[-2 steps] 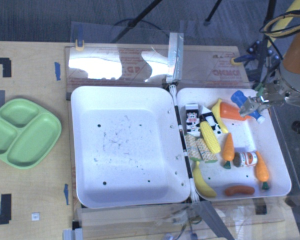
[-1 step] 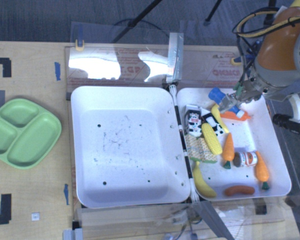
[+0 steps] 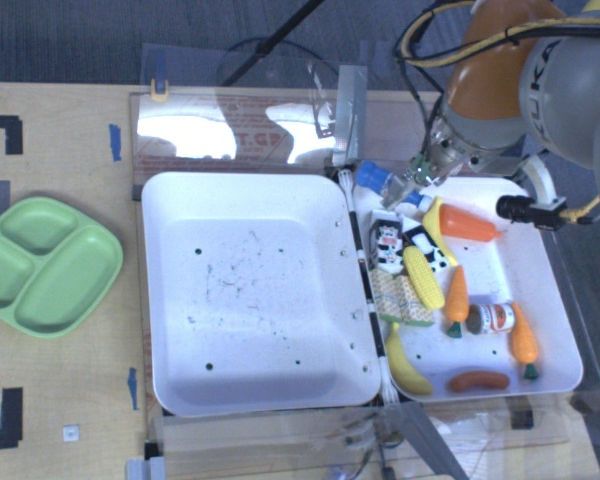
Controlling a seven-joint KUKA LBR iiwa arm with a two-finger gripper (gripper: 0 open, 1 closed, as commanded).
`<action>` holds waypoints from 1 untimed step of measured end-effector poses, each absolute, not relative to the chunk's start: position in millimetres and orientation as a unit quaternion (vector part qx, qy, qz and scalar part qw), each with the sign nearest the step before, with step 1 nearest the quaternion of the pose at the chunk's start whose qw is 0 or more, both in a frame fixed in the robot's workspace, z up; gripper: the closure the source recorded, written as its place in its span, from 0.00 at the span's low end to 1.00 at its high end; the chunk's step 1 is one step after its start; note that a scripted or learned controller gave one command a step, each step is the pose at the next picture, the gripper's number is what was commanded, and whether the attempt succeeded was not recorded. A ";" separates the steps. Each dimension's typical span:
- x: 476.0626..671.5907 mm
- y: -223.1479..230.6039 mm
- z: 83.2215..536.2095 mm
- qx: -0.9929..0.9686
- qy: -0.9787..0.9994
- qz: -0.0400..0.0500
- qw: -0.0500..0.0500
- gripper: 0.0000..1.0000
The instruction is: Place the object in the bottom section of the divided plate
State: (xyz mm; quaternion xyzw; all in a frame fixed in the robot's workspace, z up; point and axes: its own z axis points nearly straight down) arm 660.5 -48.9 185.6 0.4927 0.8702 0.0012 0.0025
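Bench point(image 3: 50, 408): pale wood with black corner marks and blue tape tabs, running along the near and left edges.
Divided plate point(image 3: 48, 266): green, three sections, lying on the bench at far left, well apart from both bins; nothing lies in any section.
Left bin point(image 3: 255, 288): white and shallow, its floor scuffed with faint marks.
Right bin point(image 3: 550, 298): white, crowded with toy food, touching the left bin along a shared edge.
Banana point(image 3: 407, 366): yellow, curved, in the near-left corner of the right bin.
Waffle point(image 3: 395, 296): tan grid square beside the bin's left wall.
Corn cob point(image 3: 423, 276): yellow, lying across the waffle's upper edge.
Sausage point(image 3: 478, 380): red-brown, near the bin's front wall.
Carrots: one point(image 3: 456, 303) beside the corn, another point(image 3: 524, 343) nearer the right wall.
Can point(image 3: 490, 318): small, red label, between the two carrots.
Gripper point(image 3: 420, 180): over the far-left corner of the right bin, near a blue object point(image 3: 373, 179); whether its fingers are apart or together cannot be told.
Arm point(image 3: 510, 58): grey with orange band, entering from the right.
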 end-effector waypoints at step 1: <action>610.6 57.6 185.1 0.443 0.896 0.001 0.000 1.00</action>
